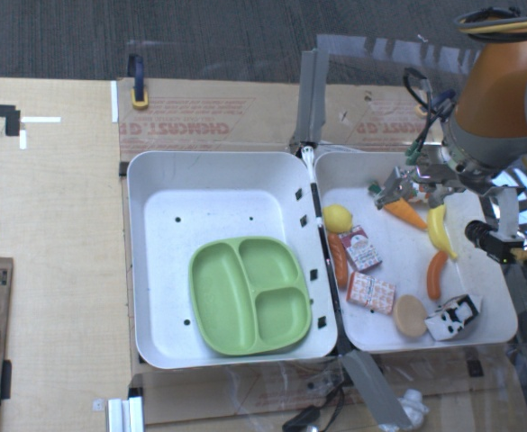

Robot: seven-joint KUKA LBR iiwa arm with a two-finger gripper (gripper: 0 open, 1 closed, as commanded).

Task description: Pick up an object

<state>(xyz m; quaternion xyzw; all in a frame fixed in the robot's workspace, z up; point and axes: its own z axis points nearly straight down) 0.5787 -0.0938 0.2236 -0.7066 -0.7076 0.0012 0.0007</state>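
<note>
In the right bin [484,282] lie several toy foods: a yellow lemon [335,217], a red sausage [338,259] along the left wall, two red-and-white cartons [363,248] [372,292], an orange carrot [406,212], a yellow banana [438,229], an orange sausage [435,274], a tan round biscuit [411,315] and a black-and-white carton [451,318]. My gripper [395,190] hangs low over the bin's far part, just above the carrot's thick end. Nothing is visibly held in it.
The left bin [139,241] holds a green divided plate [248,292]. A grey divider [310,106] rises behind the seam between the bins. The arm's orange band [502,88] looms over the right bin's far right corner. A clamp [138,84] stands behind the left bin.
</note>
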